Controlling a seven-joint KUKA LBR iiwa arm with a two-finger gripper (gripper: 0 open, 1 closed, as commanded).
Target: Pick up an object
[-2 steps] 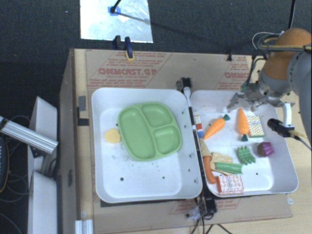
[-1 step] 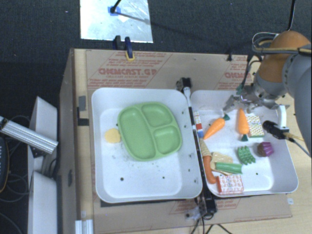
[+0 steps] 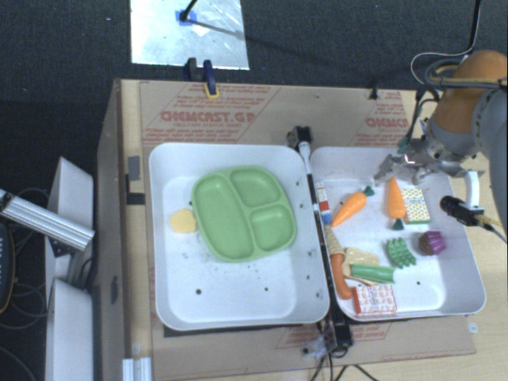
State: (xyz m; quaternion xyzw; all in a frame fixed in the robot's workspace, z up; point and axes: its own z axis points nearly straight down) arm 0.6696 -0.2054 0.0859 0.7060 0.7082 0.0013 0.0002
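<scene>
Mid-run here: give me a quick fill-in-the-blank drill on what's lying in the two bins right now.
1. The green divided plate lies in the ____ bin.
2. The small disc beside that plate is ____ in colour.
3. The gripper hovers over the ____ bin.

Missing words: left; yellow; right

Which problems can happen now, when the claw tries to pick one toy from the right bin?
The claw hangs at the far edge of the right bin, close to the upright carrot and the yellow box; it may knock one aside. The toys lie crowded, so it could pinch two together, or slide off a tapered carrot.
</scene>
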